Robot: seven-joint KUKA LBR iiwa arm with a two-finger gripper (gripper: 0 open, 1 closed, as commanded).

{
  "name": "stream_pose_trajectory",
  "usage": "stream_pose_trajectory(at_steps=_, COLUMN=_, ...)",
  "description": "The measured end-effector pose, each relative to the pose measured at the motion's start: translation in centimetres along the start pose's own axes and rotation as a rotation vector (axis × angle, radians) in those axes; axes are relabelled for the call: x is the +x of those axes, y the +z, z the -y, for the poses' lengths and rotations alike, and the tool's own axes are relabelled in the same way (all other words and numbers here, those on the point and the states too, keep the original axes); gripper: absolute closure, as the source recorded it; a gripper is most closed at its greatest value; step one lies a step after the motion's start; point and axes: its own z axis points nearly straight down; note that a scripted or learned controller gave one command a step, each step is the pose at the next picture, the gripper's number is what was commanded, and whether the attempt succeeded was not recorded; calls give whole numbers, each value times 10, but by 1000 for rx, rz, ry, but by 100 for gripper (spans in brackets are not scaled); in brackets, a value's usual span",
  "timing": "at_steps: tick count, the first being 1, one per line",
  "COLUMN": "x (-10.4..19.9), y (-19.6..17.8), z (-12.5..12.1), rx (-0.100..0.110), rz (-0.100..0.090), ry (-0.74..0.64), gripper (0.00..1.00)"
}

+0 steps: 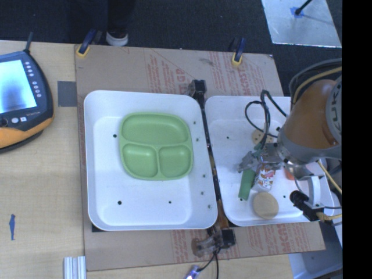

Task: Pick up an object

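At the far left edge of the pale wooden surface [40, 179] lies a handheld control pendant [20, 100] with an orange and grey body and a lit screen. A grey square of tape [67, 93] sits just right of it, at the edge of a brown cardboard sheet [174, 68] that underlies both bins and is held at its far edge by two yellow-tipped clamps [86, 44].

The left shallow white bin [104, 208] carries a light green plastic plate with three compartments [156, 146], lying flat in the far half of the bin, with bare white floor near and to the left of it.

The right shallow white bin [226, 132] touches the left one along a dark seam. Toward its near side lie three things close together: a green marker-like stick [246, 186] pointing near to far, a small white packet with red print [266, 178] just right of it, and a round tan disc [265, 205] just nearer than both. A smaller tan piece [258, 136] lies farther back under a loop of black cable [258, 112].

The grey arm with its orange band [311, 118] reaches in from the right, and the pincer [256, 160] hangs low over the far ends of the green stick and the packet. I cannot tell how its tips stand, nor whether anything sits between them.
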Motion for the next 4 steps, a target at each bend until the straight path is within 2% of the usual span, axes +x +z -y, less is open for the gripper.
stream_pose_trajectory(at_steps=1, x=-3, y=-13, z=-2, rx=-4, rz=5, ry=-2, gripper=100)
stream_pose_trajectory(at_steps=2, x=-4, y=-12, z=-1, rx=-3, rz=7, ry=-1, gripper=0)
stream_pose_trajectory(at_steps=3, x=-6, y=-23, z=-2, rx=-3, rz=10, ry=-6, gripper=100)
stream_pose_trajectory(at_steps=4, x=-5, y=-23, z=-2, rx=-3, rz=10, ry=-6, gripper=0)
